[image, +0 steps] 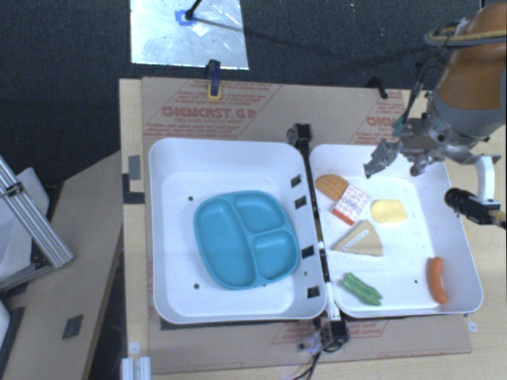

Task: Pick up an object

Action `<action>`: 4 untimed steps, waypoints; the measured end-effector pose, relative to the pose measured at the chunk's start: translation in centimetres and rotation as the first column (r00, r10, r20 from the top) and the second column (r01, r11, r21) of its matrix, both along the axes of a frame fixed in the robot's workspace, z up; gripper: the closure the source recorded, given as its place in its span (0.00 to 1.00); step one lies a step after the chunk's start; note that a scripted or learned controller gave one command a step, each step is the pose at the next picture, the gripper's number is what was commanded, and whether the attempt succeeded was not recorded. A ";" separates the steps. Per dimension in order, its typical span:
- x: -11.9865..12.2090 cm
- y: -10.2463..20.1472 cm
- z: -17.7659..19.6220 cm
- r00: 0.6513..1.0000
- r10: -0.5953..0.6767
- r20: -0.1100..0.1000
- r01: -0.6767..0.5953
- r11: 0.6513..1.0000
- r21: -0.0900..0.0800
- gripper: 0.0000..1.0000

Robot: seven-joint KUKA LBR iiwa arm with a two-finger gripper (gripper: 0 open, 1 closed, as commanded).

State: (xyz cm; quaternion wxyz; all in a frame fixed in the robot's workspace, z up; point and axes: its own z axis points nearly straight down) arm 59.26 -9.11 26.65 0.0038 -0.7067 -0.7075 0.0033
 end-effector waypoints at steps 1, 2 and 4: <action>0.2 0.0 0.6 1.000 0.002 0.012 -0.002 1.000 -0.001 0.00; 0.6 0.8 -5.0 1.000 0.002 0.009 -0.002 1.000 -0.001 0.00; 0.7 0.6 -15.5 1.000 0.000 0.008 0.000 1.000 -0.001 0.00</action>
